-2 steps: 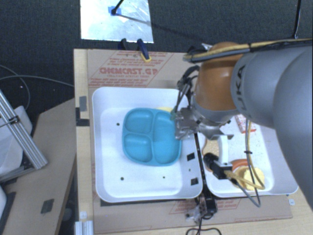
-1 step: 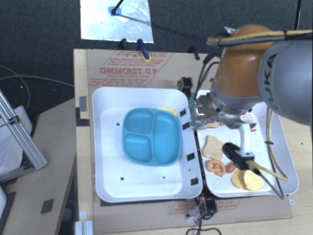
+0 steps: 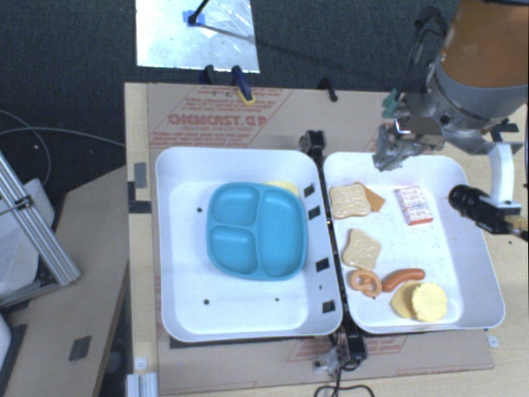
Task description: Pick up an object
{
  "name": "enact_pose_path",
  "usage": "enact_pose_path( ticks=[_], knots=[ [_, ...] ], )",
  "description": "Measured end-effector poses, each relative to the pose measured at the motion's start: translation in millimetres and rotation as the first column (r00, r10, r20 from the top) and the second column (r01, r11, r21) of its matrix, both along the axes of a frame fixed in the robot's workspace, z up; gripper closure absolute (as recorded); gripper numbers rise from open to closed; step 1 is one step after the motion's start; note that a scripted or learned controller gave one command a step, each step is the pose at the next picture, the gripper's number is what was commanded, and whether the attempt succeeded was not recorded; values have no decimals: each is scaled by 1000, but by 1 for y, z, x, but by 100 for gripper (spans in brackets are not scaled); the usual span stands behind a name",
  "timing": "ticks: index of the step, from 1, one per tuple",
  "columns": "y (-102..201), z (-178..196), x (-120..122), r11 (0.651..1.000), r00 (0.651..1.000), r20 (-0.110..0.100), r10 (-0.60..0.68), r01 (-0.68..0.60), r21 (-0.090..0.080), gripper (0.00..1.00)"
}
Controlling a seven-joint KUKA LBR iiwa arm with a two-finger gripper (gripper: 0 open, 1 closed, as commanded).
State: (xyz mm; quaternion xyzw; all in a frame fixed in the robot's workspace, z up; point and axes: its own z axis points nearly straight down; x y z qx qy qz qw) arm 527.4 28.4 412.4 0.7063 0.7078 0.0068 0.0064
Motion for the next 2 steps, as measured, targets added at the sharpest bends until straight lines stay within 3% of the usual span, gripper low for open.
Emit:
enact_pose_path(
  ticks=[1,2],
  knots=[
    [71,-16,-37,1000,1000,-18,9,-9,2,100],
    [67,-4,-35,1000,1000,-14,8,-8,0,100]
  ],
)
